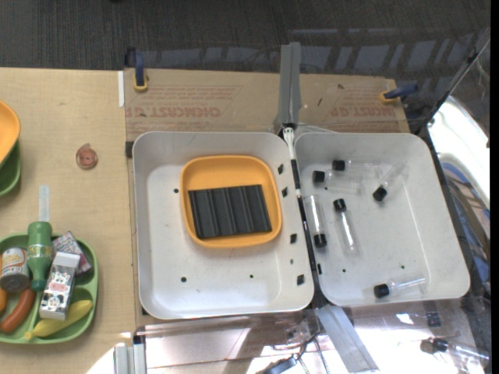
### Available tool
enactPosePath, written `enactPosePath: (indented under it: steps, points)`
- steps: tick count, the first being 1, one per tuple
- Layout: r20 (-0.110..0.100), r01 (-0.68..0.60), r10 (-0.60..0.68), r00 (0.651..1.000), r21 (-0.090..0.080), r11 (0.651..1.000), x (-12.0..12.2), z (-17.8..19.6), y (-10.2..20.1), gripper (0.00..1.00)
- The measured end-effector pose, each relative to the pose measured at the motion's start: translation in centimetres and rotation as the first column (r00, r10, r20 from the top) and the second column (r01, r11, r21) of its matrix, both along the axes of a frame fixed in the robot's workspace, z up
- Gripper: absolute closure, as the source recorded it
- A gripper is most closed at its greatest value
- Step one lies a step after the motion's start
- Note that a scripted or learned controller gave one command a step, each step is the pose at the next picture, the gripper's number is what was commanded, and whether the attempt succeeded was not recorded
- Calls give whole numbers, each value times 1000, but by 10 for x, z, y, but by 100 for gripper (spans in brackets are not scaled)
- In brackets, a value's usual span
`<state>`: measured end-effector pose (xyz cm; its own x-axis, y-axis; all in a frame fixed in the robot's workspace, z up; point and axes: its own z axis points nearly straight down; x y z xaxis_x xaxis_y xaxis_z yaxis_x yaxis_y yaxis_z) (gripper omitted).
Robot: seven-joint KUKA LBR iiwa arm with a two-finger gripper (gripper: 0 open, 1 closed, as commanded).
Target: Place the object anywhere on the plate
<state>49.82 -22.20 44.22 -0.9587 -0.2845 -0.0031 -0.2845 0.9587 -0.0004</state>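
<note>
1. Nearest the lens at lower left: a green plate crowded with toy food, among it a green bottle, a small can and a carton, on the pale wooden tabletop.
2. Near the front edge of the right bin: one clear vial with a black cap, lying on its side.
3. Further back in the same bin: several more black-capped vials, all lying flat. One near the middle, another close along the left wall, a third toward the back right, and more at the back left. All well apart from the plate.
4. In the left bin: the yellow-orange plate, set towards the back, with a dark ribbed slab flat on it.
5. State of the claw: cannot be told.
6. Behind both bins: a cardboard sheet held by a clamp at the left corner.
7. At the far left: a small brown disc on the tabletop, beside the edge of an orange bowl.
</note>
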Motion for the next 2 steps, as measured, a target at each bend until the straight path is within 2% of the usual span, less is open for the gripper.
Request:
enactPosePath:
  steps: [1,2]
  points:
    - [1,-156,156,988,-1,988,48,-1,0,0]
    - [1,-288,288,958,-1,958,83,-1,0,0]
